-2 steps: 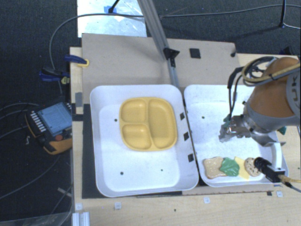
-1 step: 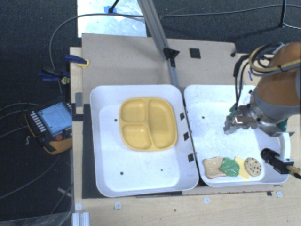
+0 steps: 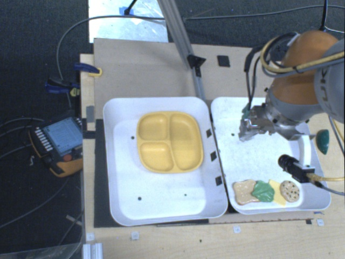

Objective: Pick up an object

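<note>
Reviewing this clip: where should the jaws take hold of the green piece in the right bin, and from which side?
Probably from straight above, across the narrow width of the green piece. It lies flat against the toast slice and yellow piece, so side approaches look blocked.

One fixed camera here, up above the worktop (image 3: 151, 63), looking down at a slant. It sits far enough back to take in both white bins whole: the left bin (image 3: 121, 198) near the middle of the frame, the right bin (image 3: 229, 161) toward the right side. Dark floor shows along the left and top. The arm (image 3: 304, 85) comes in from the right, looming large and close to the lens.
</note>
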`<move>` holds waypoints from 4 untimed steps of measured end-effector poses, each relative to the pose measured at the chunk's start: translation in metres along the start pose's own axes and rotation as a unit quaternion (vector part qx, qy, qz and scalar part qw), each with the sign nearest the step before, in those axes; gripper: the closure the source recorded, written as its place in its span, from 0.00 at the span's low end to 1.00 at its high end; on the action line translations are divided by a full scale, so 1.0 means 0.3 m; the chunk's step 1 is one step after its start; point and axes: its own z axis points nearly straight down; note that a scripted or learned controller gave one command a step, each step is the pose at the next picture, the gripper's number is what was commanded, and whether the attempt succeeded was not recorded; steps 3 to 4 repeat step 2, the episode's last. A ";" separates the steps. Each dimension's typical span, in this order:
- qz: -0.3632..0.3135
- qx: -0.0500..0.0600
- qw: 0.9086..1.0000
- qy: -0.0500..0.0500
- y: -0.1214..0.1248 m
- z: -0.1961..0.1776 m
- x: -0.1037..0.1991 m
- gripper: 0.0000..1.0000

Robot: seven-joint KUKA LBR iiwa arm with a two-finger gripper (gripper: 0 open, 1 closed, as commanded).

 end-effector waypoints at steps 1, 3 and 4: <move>0.000 0.001 1.000 0.000 0.105 0.020 0.187 1.00; 0.000 0.002 1.000 0.000 0.190 0.070 0.346 1.00; 0.000 0.002 1.000 0.000 0.190 0.070 0.346 1.00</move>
